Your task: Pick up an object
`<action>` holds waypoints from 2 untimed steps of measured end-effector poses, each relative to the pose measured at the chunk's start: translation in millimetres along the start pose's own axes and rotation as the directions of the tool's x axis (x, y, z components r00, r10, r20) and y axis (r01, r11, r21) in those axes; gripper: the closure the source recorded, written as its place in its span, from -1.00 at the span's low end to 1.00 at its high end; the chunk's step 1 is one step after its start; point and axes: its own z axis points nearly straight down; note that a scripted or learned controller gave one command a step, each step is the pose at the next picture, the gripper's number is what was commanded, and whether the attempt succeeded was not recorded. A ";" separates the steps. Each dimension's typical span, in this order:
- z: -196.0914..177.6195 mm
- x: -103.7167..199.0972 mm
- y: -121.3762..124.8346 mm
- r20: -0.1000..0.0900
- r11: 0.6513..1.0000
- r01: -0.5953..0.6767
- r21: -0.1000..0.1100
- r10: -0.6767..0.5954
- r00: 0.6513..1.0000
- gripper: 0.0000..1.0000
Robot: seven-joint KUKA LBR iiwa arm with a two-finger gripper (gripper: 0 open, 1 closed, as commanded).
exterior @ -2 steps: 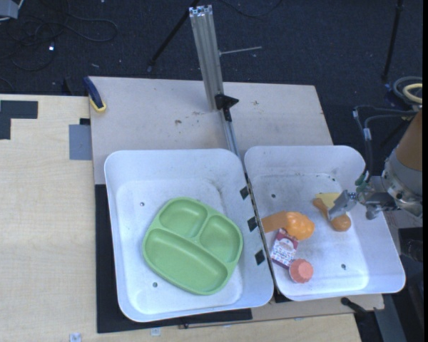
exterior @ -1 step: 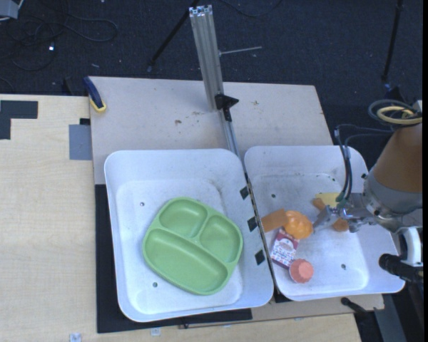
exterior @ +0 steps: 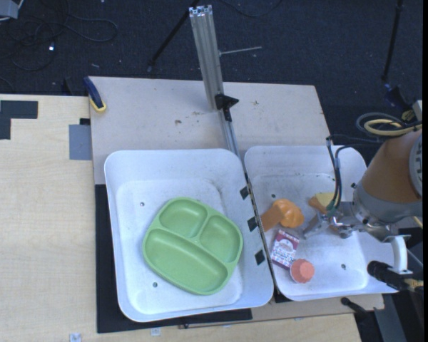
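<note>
My gripper (exterior: 315, 225) is low inside the right bin (exterior: 346, 276), reaching in from the right under the arm's orange band (exterior: 391, 171). Just left of its tip lies an orange lump (exterior: 284, 212). A yellow and orange piece (exterior: 321, 201) sits right behind the gripper, partly hidden by a cable. In front of the gripper, toward the near wall, lie a red and white packet (exterior: 284, 249) and a small round red-orange object (exterior: 302, 271). I see nothing lifted off the bin floor.
The left bin (exterior: 128, 191) holds a green divided plate (exterior: 192, 244). An upright metal post (exterior: 208, 55) stands behind the bins. Black clips (exterior: 251, 223) mark the shared wall between the bins. Cables lie on the dark floor beyond.
</note>
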 end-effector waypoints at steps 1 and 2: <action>-12.2 1.1 2.0 -0.003 1.000 0.000 -0.005 0.000 1.000 1.00; -58.6 2.8 11.0 0.002 1.000 0.004 -0.002 -0.004 1.000 1.00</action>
